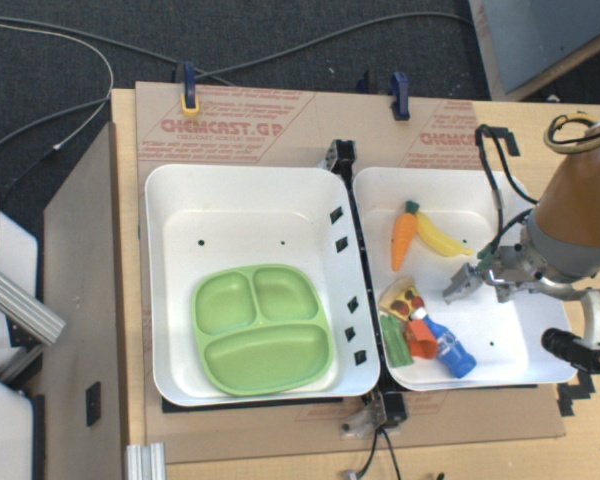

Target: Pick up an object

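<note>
My end effector point(467, 280) hovers in the right bin point(500, 183), right of frame centre, fingers apart and empty. Targets sit left of it: toy carrot point(404, 236), banana point(440, 237) just above, blue bottle point(448, 348) below. Green divided plate point(263, 326) fills the left bin point(170, 268).

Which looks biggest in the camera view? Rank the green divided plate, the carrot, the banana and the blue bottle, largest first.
1. green divided plate, by far the largest.
2. carrot, banana and blue bottle: all look about alike in length, so I won't rank them; the bottle is partly hidden among other toys.
</note>
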Action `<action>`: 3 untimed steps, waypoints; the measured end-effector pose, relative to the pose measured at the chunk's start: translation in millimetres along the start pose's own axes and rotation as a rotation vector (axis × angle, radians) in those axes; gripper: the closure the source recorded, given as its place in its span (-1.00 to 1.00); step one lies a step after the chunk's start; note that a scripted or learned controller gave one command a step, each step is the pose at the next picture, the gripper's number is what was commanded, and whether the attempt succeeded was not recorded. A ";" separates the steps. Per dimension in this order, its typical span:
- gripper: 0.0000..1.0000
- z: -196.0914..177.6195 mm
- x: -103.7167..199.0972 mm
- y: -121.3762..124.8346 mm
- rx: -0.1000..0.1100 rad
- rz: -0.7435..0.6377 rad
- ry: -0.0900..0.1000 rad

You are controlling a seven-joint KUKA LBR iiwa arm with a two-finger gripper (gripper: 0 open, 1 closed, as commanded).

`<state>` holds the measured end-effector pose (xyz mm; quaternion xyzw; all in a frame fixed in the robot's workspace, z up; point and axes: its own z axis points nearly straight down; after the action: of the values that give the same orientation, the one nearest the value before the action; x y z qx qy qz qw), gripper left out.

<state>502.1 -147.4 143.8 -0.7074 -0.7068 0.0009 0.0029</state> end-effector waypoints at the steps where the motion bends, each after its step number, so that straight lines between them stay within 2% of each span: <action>1: -1.00 53.1 0.7 -0.9 0.002 0.000 0.001; 2: 1.00 39.1 0.7 0.9 -0.006 0.000 -0.001; 3: 1.00 -20.2 -4.4 -4.9 -0.010 -0.001 -0.004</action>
<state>497.3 -151.9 164.0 -0.7069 -0.7073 -0.0012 -0.0020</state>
